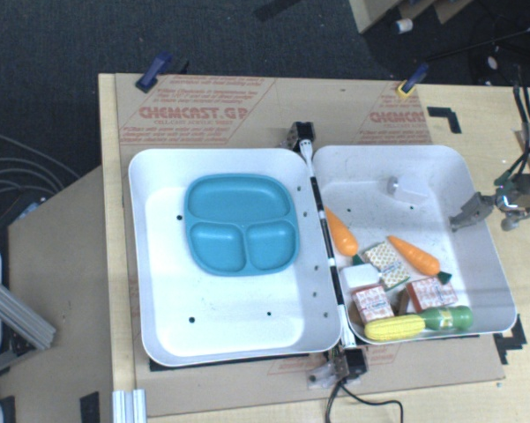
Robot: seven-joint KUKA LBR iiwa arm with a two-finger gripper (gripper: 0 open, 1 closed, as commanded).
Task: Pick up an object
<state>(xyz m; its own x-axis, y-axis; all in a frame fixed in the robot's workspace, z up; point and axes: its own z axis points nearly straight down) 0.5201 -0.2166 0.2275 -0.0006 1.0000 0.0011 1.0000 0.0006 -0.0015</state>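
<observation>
Yellow toy corn (394, 328) lies at the front edge of the right bin (476, 263), the spot closest to where the camera looks from. It sits well below the claw (489, 205) and over to its left. Touching the corn's right end is a green bottle-shaped toy (447, 319), lying flat along the same front edge.

Just behind those two are two small red and white boxes (371, 302) side by side, and one of them (423, 293) is closer to the claw. A white block (360, 277) rests against the far box. A little checkered packet (385, 260) lies tilted above them.

Two orange carrots are in this bin too. One carrot (414, 255) lies below and left of the claw, with its green top by the boxes. A second carrot (339, 231) lies further left, right next to the wall where both bins meet.

Over at the right rim of the right bin is the claw, a grey thing with wires behind it. One grey finger (469, 211) pokes out to the left over the white rim. I cannot tell if its fingers are apart or together. Nothing is seen between them.

Far left of the claw is the left bin (159, 307). A blue plate (241, 223) with three sections lies flat inside it.

Both bins sit on a brown board (247, 104) with red letters printed on it.
</observation>
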